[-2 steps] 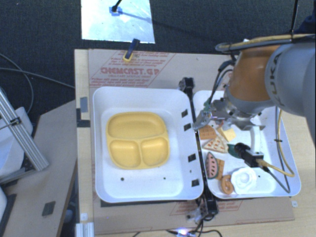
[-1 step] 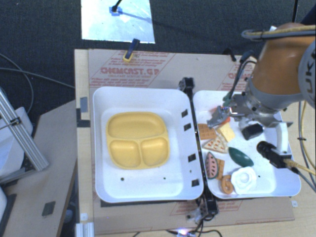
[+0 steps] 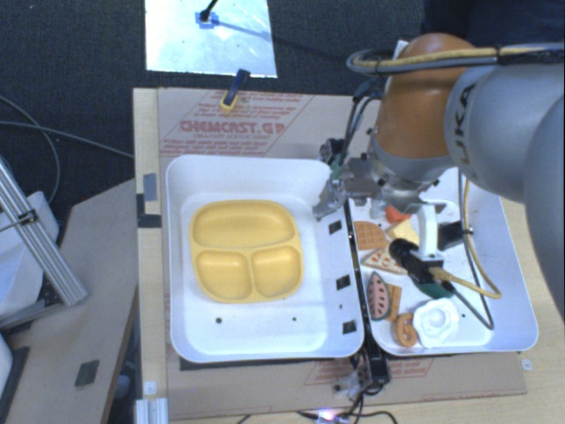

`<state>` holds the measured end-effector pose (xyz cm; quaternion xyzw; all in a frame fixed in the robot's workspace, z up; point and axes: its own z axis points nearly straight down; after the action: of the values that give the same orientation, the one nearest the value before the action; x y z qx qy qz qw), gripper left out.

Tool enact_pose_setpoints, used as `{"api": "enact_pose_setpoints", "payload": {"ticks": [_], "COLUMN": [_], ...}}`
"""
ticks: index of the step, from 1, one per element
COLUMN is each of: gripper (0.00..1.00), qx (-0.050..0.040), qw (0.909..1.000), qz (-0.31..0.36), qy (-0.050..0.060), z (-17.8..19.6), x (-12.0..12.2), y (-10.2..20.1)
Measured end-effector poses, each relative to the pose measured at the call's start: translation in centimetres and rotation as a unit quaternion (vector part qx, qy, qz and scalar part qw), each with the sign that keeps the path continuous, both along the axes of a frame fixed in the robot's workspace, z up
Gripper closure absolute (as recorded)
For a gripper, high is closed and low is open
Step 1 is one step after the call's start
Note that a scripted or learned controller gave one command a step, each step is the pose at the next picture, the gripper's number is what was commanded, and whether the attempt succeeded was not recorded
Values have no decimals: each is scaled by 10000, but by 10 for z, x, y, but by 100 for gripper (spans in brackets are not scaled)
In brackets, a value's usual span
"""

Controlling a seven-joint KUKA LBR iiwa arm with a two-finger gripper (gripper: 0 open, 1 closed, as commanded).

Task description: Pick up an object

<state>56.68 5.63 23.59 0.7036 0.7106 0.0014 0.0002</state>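
Gripper (image 3: 393, 203): is hanging low over the right bin (image 3: 512, 307), among toy foods, with cheese wedge (image 3: 404, 230) and waffle (image 3: 369, 234) lying beneath. Whether it is spread or pinching cannot be told. Nothing is showing as lifted, so the pick is judged not yet done.

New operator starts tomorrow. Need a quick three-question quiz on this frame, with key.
1. True or false: the yellow tray lies in the right bin.
2. How many compartments does the yellow tray have? A) two B) three C) four
3. Fill in: the arm reaches in over the ___ bin.

Key:
1. False. It lies in the left bin.
2. B.
3. Right.
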Motion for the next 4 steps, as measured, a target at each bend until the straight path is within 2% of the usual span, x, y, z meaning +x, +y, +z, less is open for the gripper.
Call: {"api": "enact_pose_setpoints", "payload": {"ticks": [1, 2, 3, 4], "gripper": [0, 0, 100, 100], "qx": [-13, 10, -2, 0], "qw": [10000, 10000, 10000, 10000], "qz": [-54, 9, -22, -15], "qy": [12, -11, -9, 45], "z": [-54, -51, -40, -46], "x": [16, 46, 46, -45], "y": [-43, 40, 35, 62]}}
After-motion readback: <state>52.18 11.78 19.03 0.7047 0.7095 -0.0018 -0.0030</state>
